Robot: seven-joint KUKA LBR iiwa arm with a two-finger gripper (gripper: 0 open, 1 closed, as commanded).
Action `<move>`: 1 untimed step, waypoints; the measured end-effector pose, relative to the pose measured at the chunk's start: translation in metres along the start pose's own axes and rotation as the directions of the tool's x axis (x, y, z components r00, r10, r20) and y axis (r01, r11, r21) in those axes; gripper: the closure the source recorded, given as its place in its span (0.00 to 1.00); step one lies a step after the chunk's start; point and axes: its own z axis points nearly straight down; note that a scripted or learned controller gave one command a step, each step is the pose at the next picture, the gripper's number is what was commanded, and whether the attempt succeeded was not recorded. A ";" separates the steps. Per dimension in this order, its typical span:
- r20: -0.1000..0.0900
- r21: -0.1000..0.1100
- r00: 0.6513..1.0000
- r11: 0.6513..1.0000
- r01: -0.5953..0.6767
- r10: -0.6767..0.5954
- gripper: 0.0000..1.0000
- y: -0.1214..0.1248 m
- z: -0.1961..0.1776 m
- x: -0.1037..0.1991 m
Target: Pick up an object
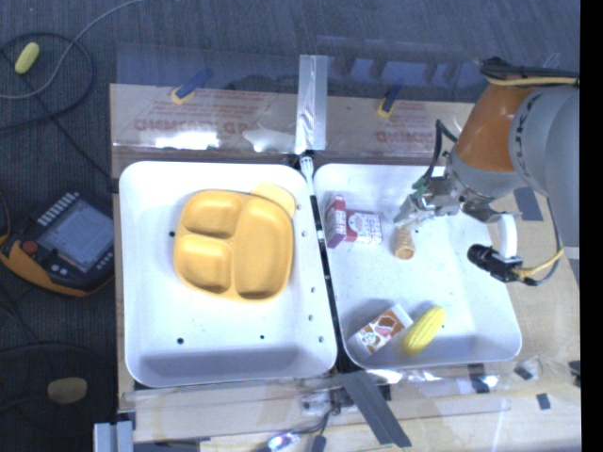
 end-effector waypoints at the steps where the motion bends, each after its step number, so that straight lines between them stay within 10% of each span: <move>1: -0.002 0.004 1.000 1.000 0.000 0.000 0.00 -0.001 0.002 0.000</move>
